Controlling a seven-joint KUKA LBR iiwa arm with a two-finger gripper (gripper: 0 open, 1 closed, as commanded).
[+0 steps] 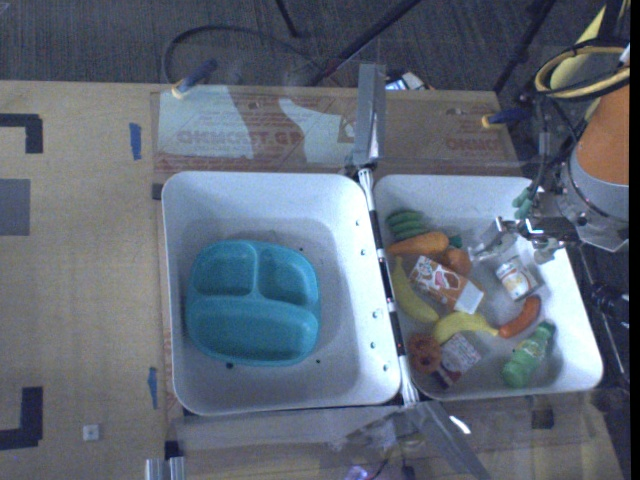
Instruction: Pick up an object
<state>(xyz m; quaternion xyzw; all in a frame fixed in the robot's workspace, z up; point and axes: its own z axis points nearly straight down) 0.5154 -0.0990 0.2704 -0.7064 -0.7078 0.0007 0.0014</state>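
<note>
Below, a smooth blue 3-compartment plate (253, 302) in a white bin (262, 193).

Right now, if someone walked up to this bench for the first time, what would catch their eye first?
Probably the blue divided tray, lying alone in the left bin. Next, the pile of colourful toy food in the right bin: a carrot, a banana, a green bottle near the front corner. Then the end effector, hanging over that bin's far right side.
</note>
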